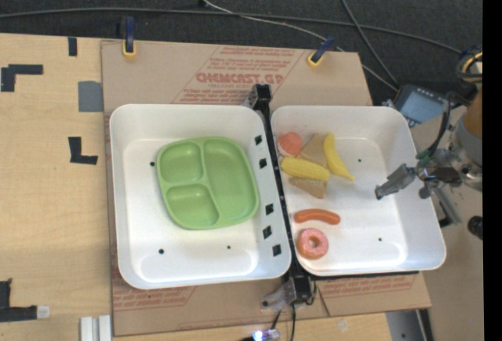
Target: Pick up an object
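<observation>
Claw [390, 187], fingers' state unclear, hovers in right bin [392, 241], well right of bananas [318, 165].

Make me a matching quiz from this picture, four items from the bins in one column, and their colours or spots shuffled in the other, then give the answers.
Column one:
1. divided plate
2. donut
3. sausage
4. gripper

Column two:
A. pink, at the right bin's near edge
B. green, in the left bin
C. over the right bin's right side
D. orange-red, just behind the donut

Pairs: 1-B, 2-A, 3-D, 4-C
</observation>
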Motion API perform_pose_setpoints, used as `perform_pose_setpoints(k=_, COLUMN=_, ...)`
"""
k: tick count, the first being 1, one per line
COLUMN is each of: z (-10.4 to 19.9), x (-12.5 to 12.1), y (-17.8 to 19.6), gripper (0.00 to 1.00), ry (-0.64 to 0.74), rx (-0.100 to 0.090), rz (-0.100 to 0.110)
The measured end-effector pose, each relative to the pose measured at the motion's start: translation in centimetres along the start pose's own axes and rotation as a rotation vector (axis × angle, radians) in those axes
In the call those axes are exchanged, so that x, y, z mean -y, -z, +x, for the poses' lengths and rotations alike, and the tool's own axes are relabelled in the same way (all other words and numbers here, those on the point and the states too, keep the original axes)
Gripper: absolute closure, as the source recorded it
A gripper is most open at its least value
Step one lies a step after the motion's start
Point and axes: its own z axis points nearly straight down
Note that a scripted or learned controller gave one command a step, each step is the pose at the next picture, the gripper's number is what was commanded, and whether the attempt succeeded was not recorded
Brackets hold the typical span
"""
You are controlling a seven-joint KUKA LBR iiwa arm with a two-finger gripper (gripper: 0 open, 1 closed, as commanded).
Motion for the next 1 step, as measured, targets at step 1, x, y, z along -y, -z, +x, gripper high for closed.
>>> perform_pose_setpoints(k=1, z=0.04, x=-0.27, y=0.63, gripper=0.00, ry=0.004, rx=0.003, rz=-0.012)
